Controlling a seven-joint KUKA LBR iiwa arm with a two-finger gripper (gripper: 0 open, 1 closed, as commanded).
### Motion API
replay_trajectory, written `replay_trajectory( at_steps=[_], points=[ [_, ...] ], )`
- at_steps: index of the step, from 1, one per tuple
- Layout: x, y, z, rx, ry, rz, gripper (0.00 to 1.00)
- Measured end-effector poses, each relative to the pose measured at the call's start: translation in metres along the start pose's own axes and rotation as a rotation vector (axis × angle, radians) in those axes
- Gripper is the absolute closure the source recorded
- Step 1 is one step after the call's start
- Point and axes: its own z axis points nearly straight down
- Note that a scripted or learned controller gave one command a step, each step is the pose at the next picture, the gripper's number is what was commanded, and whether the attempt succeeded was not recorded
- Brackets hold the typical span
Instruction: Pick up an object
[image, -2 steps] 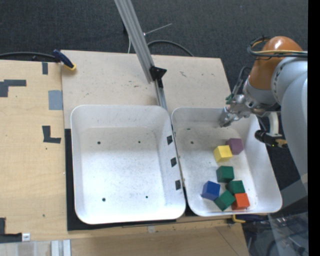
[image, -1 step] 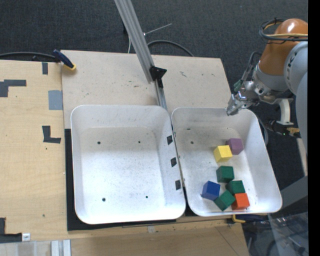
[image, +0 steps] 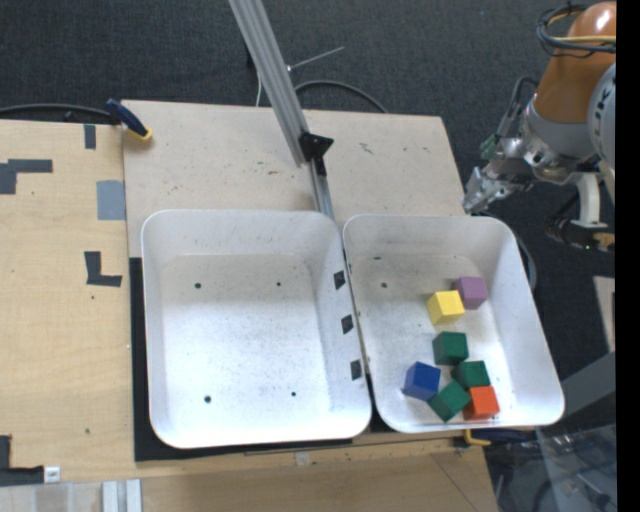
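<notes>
Seven small cubes, all in the right bin (image: 505, 240), toward its near right part. Farthest back, a purple cube (image: 472, 291), touching or nearly touching a yellow cube (image: 446, 306) at its near left. Just below those, an upper green cube (image: 450, 347). Nearer still, a tight cluster: a blue cube (image: 422, 380) on the left, a middle green cube (image: 473, 375) on the right, a lower green cube (image: 450, 400) tilted between them, and an orange cube (image: 483, 402) pressed against the bin's near right corner.

Beyond the bin's far right corner, outside the rim and well apart from the cubes, the gripper (image: 488, 188), hanging over the dark floor with nothing seen in it. Too small and blurred to tell whether wide or narrow.

To the left, touching side by side, the left bin (image: 240, 330). Across the wooden bench (image: 200, 150), a slanting metal bar (image: 275, 70) running down to the seam between the bins. Near the far left corner, what looks like a blue and yellow clamp (image: 128, 118).
</notes>
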Motion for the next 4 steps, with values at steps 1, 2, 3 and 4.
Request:
replay_trajectory(
  at_steps=[1,2,3,4],
  points=[
    [0.000,0.001,-0.042,0.002,0.000,0.001,1.00],
    [0.049,-0.003,-0.028,0.007,0.003,-0.003,1.00],
    [0.114,-0.005,-0.021,0.008,0.004,-0.005,1.00],
    [0.173,0.001,-0.024,0.006,0.003,-0.005,1.00]
  ],
)
